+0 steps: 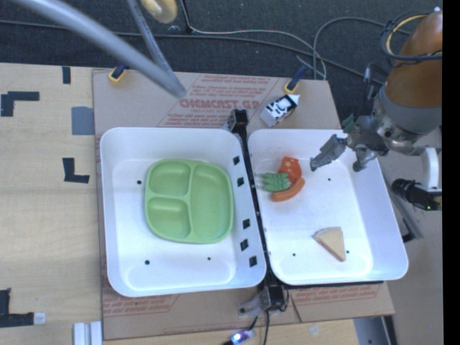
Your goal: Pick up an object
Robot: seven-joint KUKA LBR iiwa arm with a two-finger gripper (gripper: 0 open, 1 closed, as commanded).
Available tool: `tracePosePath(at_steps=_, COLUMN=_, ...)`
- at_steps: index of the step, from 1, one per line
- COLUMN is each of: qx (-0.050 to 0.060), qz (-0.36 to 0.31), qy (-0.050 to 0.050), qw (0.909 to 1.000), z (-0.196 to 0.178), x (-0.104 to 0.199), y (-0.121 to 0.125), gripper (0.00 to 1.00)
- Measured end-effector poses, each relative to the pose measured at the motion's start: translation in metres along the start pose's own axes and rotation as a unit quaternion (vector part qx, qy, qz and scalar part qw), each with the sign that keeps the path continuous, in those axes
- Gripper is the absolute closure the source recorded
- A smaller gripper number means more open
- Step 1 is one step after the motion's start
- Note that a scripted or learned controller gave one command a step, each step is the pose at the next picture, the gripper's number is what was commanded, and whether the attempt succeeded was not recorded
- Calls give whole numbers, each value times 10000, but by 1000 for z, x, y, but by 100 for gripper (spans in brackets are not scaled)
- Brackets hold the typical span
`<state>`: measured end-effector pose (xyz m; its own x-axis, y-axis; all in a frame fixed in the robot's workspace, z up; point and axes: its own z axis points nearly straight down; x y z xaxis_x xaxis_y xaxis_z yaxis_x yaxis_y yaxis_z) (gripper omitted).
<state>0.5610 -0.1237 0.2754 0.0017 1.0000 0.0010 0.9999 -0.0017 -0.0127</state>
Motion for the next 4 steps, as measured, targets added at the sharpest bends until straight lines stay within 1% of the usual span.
tracePosePath(at_steps=1, qx=-57, qz=-15, qy=-7, qw=10000, z=-6, x=0, y=2, gripper=0)
tracePosePath(at_steps=3, qx=-34, qz=-13, qy=-9, qw=10000, z=81, x=3, y=0, gripper=0)
tracePosePath(at_steps=4, qx=-33, qz=-12, qy=-8, qw=10000, z=126, x=0, y=1, gripper=0)
